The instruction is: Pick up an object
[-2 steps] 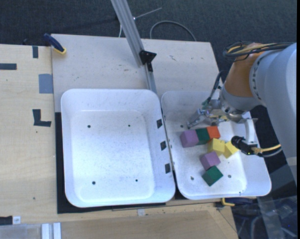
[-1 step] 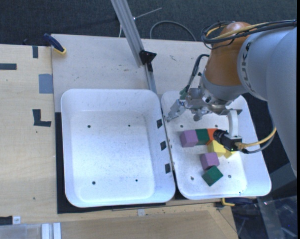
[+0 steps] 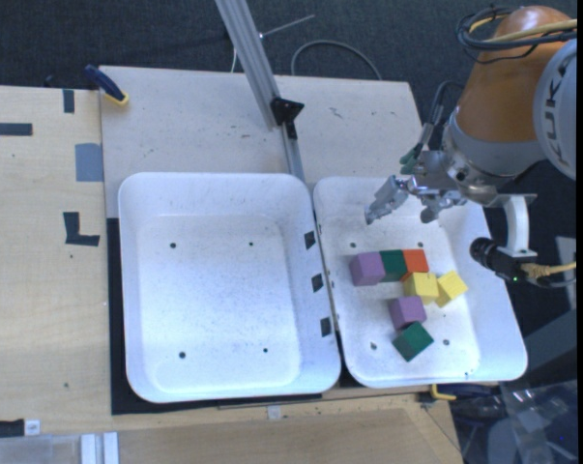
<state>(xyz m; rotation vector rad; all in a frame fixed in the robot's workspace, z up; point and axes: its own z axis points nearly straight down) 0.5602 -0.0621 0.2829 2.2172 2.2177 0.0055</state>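
Grey metal fingers of the gripper (image 3: 404, 201) hang spread apart over the upper part of the right bin (image 3: 494, 356), with nothing between them; one finger (image 3: 382, 204) slants down toward the left and the other sits nearer the arm's wrist. Behind them rises the arm (image 3: 513, 75), its orange band bulging at the top right of the view.

Below the gripper, well apart from its tips, a cluster of small blocks lies on the bin floor. A purple block (image 3: 366, 268) is leftmost in the upper row, touching a dark green block (image 3: 393, 263), which in turn sits against an orange block (image 3: 416, 259). Just under these are two yellow blocks: one (image 3: 424, 285) beside the green and orange pair, the other (image 3: 451, 287) a little to the right and turned at an angle. A second purple block (image 3: 406, 310) lies below the first yellow one, and a second green block (image 3: 413, 340) lies just below that, nearest the bin's front edge.

Left of this bin sits the left bin (image 3: 136, 201), its rim close beside the right one. A slanted metal rail (image 3: 247, 42) crosses the bench (image 3: 175, 114) above the bins.
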